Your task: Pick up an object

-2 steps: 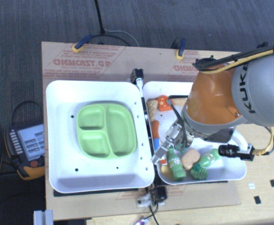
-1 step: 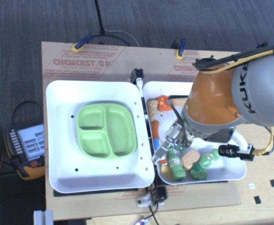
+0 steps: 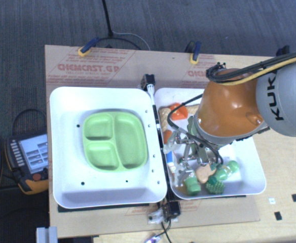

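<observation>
Small toys lie heaped in the right bin (image 3: 254, 184): green pieces (image 3: 224, 172) along the near wall, a tan one (image 3: 202, 174) among them, something orange (image 3: 177, 111) at the far end. The arm (image 3: 231, 110) (orange band uppermost) reaches down over this pile, jaws (image 3: 192, 153) low amid the clutter; spread or pressed together, I cannot tell. The left bin (image 3: 67, 151) holds a green divided tray (image 3: 115, 140) on the tabletop (image 3: 87, 67).

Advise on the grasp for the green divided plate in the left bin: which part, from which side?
Judging by its pose, the green divided plate lies flat, right way up, mid-floor in the left bin, clear of the walls. Nothing sticks up except the rim and the ridges between its three compartments. Probably best: come straight down and pinch the right rim, the side nearest the arm, one finger inside the compartment, one outside.
</observation>
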Controlling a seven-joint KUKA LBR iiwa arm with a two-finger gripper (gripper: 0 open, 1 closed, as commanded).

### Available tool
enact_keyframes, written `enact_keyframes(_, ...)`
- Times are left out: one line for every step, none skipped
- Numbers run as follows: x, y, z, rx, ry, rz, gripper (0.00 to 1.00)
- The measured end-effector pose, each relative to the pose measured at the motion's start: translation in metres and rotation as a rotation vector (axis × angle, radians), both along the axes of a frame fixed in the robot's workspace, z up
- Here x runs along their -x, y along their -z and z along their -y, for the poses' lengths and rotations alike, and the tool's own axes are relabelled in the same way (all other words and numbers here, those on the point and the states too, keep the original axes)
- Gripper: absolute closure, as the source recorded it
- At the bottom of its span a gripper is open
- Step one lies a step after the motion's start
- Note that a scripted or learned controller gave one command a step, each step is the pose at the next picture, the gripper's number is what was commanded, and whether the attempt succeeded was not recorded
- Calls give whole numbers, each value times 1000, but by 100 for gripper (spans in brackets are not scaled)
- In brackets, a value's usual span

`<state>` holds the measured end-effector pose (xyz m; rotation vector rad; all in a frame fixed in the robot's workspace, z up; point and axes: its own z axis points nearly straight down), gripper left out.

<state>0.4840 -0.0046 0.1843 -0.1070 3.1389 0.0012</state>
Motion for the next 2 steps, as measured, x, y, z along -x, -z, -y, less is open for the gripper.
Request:
enact_keyframes(0, 0, 0, 0, 0, 0, 0)
enact_keyframes(0, 0, 0, 0, 0, 0, 0)
